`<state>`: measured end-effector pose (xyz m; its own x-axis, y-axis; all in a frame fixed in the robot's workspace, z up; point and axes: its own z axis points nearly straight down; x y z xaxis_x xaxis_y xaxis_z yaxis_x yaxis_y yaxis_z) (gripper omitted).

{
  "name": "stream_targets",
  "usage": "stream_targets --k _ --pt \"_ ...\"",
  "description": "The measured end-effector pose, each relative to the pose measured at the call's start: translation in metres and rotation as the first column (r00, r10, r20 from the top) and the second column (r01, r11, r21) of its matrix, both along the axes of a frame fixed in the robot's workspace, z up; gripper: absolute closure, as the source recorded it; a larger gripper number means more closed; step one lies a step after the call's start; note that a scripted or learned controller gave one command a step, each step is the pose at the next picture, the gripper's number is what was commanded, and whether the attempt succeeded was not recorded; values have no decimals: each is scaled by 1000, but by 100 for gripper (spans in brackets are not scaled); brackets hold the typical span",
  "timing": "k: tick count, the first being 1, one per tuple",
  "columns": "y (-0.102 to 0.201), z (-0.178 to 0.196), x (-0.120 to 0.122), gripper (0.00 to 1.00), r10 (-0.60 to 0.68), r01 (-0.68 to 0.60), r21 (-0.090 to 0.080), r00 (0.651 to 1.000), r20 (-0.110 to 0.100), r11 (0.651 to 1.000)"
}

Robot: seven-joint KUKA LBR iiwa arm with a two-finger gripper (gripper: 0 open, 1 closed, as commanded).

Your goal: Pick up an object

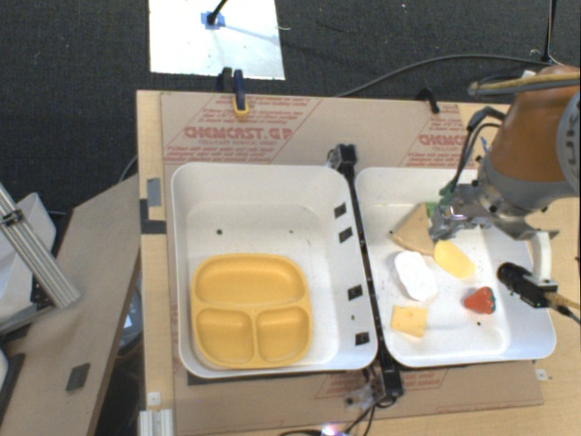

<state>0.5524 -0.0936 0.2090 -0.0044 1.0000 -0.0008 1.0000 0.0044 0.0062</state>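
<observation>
Your pincer (442,222) sits low in the right bin (531,339), at its upper middle, and you cannot tell from this slant how it stands. Just below it lies a yellow lemon-like oval (454,260) — smooth, glossy, tilted — close to touching the tip. Beside the pincer, to its left, a tan wedge (413,233) rests flat. Below that you have a white rounded piece (416,275), a small yellow cheese-like block (409,321), and off to the right a red strawberry-like piece (480,301) with a green top. The left bin (263,193) carries a yellow divided tray (252,311) — three compartments — on the table (300,121).
</observation>
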Motion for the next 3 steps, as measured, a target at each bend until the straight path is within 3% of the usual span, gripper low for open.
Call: stream_targets --k 1,3 --pt "0 32 1 100 0 0 0 1000 -2 1000" --pt "112 13 -14 100 3 -3 2 1000 -5 1000"
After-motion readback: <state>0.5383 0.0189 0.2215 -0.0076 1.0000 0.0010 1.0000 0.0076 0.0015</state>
